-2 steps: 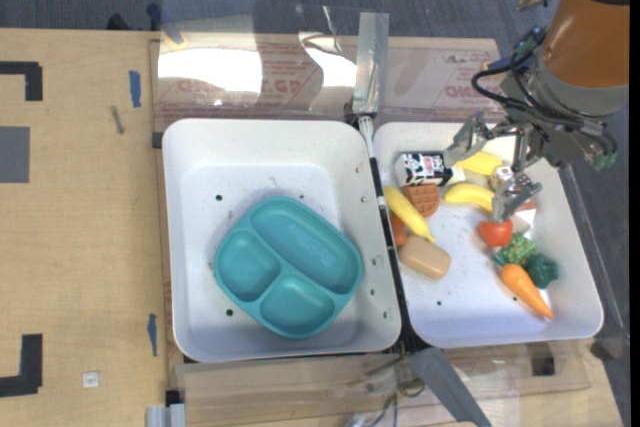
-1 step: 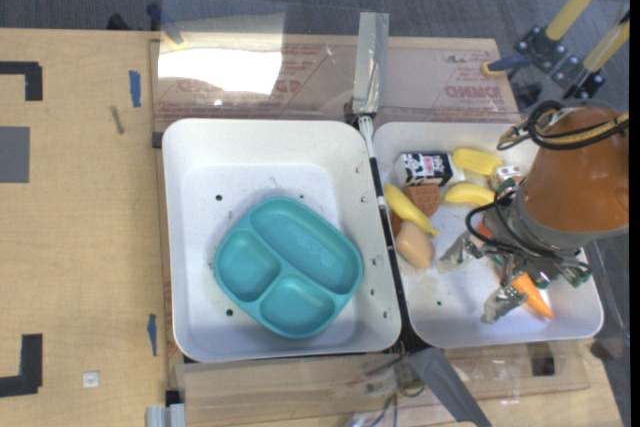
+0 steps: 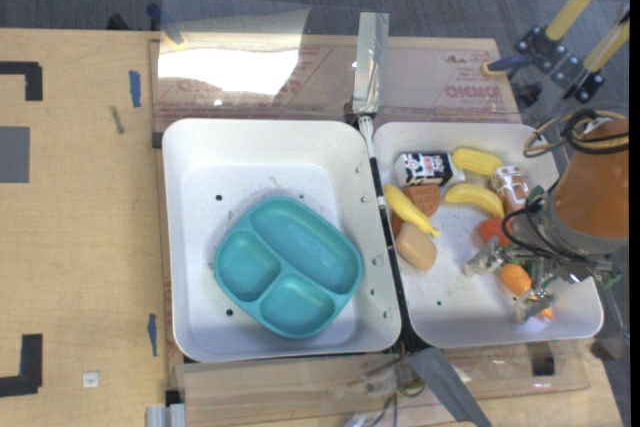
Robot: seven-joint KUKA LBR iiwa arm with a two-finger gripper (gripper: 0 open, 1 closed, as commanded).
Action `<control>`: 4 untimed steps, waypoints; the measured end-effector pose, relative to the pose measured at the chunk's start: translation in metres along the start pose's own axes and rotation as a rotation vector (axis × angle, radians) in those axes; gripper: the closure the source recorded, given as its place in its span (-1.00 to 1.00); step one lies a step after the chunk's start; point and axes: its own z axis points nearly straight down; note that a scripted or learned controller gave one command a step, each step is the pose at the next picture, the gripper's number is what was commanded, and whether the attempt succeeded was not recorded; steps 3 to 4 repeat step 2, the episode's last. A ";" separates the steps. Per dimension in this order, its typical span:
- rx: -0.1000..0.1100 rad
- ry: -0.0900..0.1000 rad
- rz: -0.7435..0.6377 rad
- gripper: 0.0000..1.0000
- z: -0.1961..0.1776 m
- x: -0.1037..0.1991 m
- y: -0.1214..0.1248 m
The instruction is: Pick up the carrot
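The carrot [image 3: 515,279] is a small orange piece lying low in the right bin [image 3: 470,323], near its front right corner. My gripper [image 3: 512,281] hangs right over it, coming down from the grey arm with the orange band [image 3: 598,203] at the right edge. Metal parts and cables of the gripper cross the carrot and cover part of it. Another bit of orange [image 3: 544,313] shows just past the gripper, toward the bin's front rim. I cannot make out whether the carrot is gripped or just lying under the gripper.
The right bin also holds two yellow bananas [image 3: 476,161] [image 3: 474,199], a yellow corn-like piece [image 3: 409,212], a tan potato shape [image 3: 417,250], a black-and-white carton [image 3: 423,167], a red item [image 3: 488,230] and a small box [image 3: 511,185]. A teal divided plate [image 3: 288,265] sits in the left bin [image 3: 190,215].
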 end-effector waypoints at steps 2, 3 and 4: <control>0.003 -0.009 0.083 1.00 -0.102 -0.064 0.072; 0.003 -0.009 0.083 1.00 -0.102 -0.064 0.072; 0.003 -0.009 0.083 1.00 -0.102 -0.064 0.072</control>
